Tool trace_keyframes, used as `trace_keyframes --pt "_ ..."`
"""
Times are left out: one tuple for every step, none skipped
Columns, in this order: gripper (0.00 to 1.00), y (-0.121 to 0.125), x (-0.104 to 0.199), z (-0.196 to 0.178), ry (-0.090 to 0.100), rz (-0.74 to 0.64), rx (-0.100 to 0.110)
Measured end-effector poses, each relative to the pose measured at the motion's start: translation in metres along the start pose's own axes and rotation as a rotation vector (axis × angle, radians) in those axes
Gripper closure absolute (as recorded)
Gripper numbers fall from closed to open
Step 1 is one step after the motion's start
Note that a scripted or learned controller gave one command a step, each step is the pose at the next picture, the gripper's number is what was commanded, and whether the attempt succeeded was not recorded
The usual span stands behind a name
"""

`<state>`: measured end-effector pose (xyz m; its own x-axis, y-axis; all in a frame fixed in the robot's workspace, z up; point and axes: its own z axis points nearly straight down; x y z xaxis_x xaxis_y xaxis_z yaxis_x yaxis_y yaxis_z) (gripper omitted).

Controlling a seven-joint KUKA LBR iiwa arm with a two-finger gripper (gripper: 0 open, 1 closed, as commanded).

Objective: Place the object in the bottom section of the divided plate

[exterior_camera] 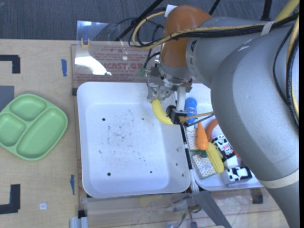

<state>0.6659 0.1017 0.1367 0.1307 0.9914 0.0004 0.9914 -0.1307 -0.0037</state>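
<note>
One curved yellow plastic banana hangs clamped in the closed pincer at two o'clock over the left shallow white bin; green divided plate lies at nine o'clock on the counter.

A curved yellow banana hangs tilted at the left bin's upper right edge. The green divided plate lies flat on the tabletop, far left.

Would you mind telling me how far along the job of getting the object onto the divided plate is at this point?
Early stage. Done: the gripper has reached a yellow banana at the right edge of the left bin. In hand: the banana hangs just below the gripper, but I cannot tell whether it is actually gripped. Left: carrying it across to the green divided plate on the bench's left and setting it in the bottom section.
</note>
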Motion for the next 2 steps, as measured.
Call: trace_keyframes --pt "1.00 -0.016 -0.030 -0.048 -0.001 0.121 -0.002" --pt "1.00 -0.041 0.014 0.018 0.000 0.038 0.000"
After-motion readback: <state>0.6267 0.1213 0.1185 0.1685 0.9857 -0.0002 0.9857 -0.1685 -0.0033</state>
